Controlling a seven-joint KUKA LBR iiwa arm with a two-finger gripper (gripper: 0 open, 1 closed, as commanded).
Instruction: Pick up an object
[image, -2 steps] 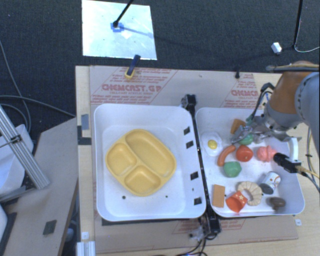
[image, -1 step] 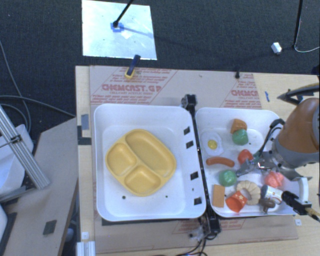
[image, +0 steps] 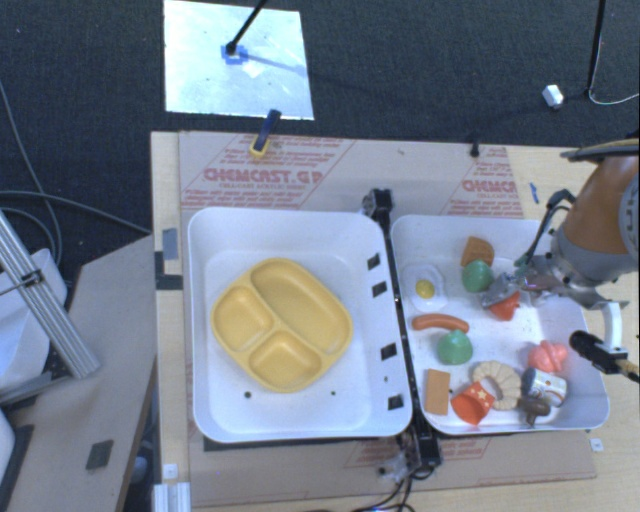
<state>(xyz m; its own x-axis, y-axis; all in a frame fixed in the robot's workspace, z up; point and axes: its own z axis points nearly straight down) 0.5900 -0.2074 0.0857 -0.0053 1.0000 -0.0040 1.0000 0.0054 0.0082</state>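
Dark carpet around a plywood bench (image: 300, 165), two white bins, left bin (image: 290, 225) holding a yellow divided plate (image: 281, 323), right bin (image: 440, 232) scattered with toy food, gripper (image: 503, 293) low in it, closed on a red piece (image: 505, 307), long axis unclear, sausage (image: 440, 323) lying left-right nearby.

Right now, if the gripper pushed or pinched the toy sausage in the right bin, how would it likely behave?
The sausage is a slim rounded rod lying flat, so it probably rolls sideways when nudged. Its glossy skin suggests hard, light plastic, perhaps slippery between the fingers.
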